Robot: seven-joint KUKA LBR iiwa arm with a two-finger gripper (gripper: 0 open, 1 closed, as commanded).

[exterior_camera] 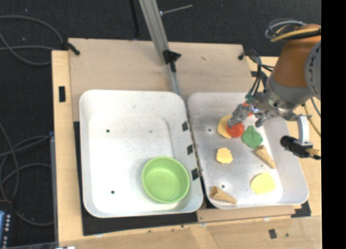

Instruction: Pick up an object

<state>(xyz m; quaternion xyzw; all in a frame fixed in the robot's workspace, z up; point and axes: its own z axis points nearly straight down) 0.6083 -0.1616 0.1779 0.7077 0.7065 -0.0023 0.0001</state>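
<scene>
gripper (244, 117) hangs low in the right bin (289, 191), over a red object (235, 130) and a yellow piece (223, 129) partly hidden under it, with a green lump (252, 137) just beside. whether it is spread or pinching i cannot tell. green bowl (165, 179) sits in the left bin (108, 113), near side.

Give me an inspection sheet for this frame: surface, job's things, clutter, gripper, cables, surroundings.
Surface: two shallow white bins side by side on a tan bench.
Job's things: right bin holds a red object, green object, three yellow pieces, two tan cones.
Clutter: round green bowl in left bin.
Gripper: two-finger gripper low over the red object; grasp unclear.
Cables: black cables on dark floor, left.
Surroundings: metal pole behind bins.
</scene>
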